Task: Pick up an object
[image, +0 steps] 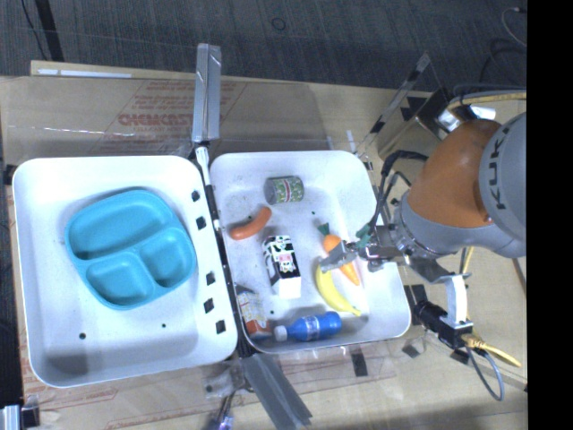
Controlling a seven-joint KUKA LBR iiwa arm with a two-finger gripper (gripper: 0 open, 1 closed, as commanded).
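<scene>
The right bin (358, 173) holds several objects: a green can (285, 189) at the back, a sausage (250, 225), a black-and-white carton (284, 264), an orange carrot (346, 262), a yellow banana (335, 292) and a blue bottle (310, 327) lying along the front wall. My gripper (351, 256) reaches in from the right and sits low over the carrot, just above the banana's upper end. The gripper body hides part of the carrot. I see nothing lifted off the bin floor.
The left bin (36, 267) holds a blue divided tray (131, 247). A small reddish item (255, 327) lies in the right bin's front left corner. The arm's grey and orange wrist (457, 191) hangs over the right bin's right wall. Cables (474, 343) trail at the lower right.
</scene>
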